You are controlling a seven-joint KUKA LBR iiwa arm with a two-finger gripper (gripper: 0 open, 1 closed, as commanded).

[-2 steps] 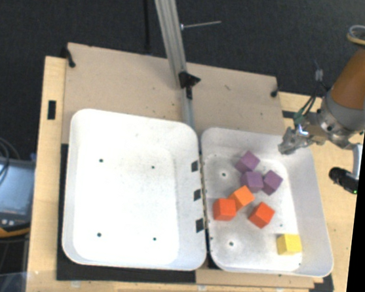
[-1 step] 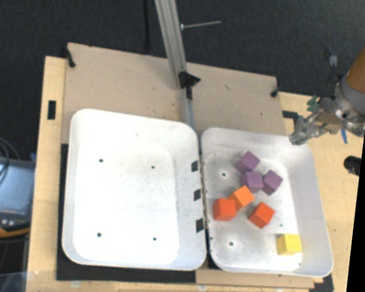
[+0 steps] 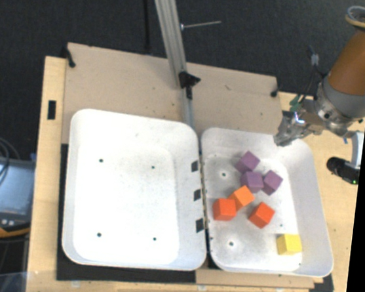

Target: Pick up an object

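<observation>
Camera view, matte purple cubes point(image 3: 256, 173), orange cubes point(image 3: 243, 207), yellow cube point(image 3: 288, 244)

Light falls evenly from overhead, bright on the two white bins point(image 3: 131, 188), which look slightly washed out. The floor beyond the counter point(image 3: 131, 79) stays dark. Shadows under the blocks are soft and short. The whole picture looks a little soft and grainy.

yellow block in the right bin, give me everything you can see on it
The yellow block is a small cube, plain matte yellow, material unclear. It sits flat on the floor of the right bin, near its front right corner, slightly rotated against the bin's edges. It stands alone, apart from the orange blocks, and the gripper is far off.
</observation>
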